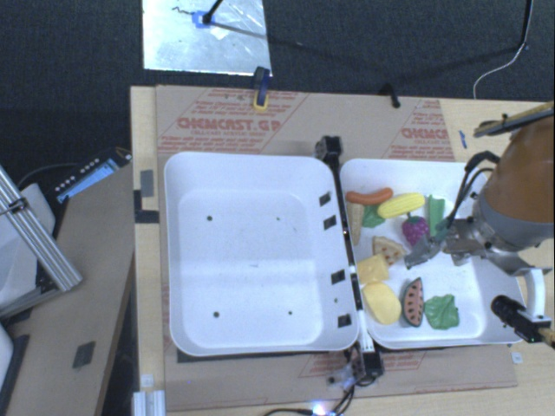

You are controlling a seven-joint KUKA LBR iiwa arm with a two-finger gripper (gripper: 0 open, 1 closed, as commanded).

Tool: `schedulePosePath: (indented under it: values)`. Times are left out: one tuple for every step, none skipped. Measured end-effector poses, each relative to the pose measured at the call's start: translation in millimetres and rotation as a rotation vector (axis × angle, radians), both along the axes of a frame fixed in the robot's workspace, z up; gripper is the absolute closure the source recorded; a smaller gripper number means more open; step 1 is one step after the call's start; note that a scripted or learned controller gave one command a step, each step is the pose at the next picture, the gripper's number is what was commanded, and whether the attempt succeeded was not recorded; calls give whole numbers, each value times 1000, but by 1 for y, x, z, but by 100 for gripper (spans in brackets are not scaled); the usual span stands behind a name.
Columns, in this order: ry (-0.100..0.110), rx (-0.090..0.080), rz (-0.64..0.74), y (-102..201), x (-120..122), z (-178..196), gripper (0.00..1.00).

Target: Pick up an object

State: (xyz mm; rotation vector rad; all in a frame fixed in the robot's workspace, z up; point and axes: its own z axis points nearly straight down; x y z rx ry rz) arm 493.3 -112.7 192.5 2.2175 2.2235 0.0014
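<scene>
- The left bin (251,254) sits on the bench (225,115), a shallow white tray with a few small dark dots on its floor.
- A row of black clips (340,241) runs along the seam where the two bins meet.
- The right bin (468,332) holds the toy food, gathered in its left and middle part.
- At its upper left lies a red-orange sausage (369,196), with a yellow corn cob (401,204) just beside it to the right and a small green leaf (373,217) tucked under both.
- Lower down come a tan wedge (388,249), a pale yellow block (373,269) and a rounded yellow lemon (381,302) near the front wall.
- A purple grape bunch (414,229) lies right of the corn (with a green piece (435,210) just above it).
- A watermelon slice (413,302) and a green leafy piece (442,311) rest near the front edge, side by side.
- The gripper (424,253) hangs low over the bin, just below the grapes and right of the tan wedge; whether the claw is wide or closed I cannot tell, and nothing shows clamped in it.
- The arm (520,189) reaches in from the right.
</scene>
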Motion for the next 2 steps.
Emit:
schedulePosePath:
  values:
    - [9,0,-6,-51,3,-106,0]
    - [-2,0,-1,-48,7,-90,100]
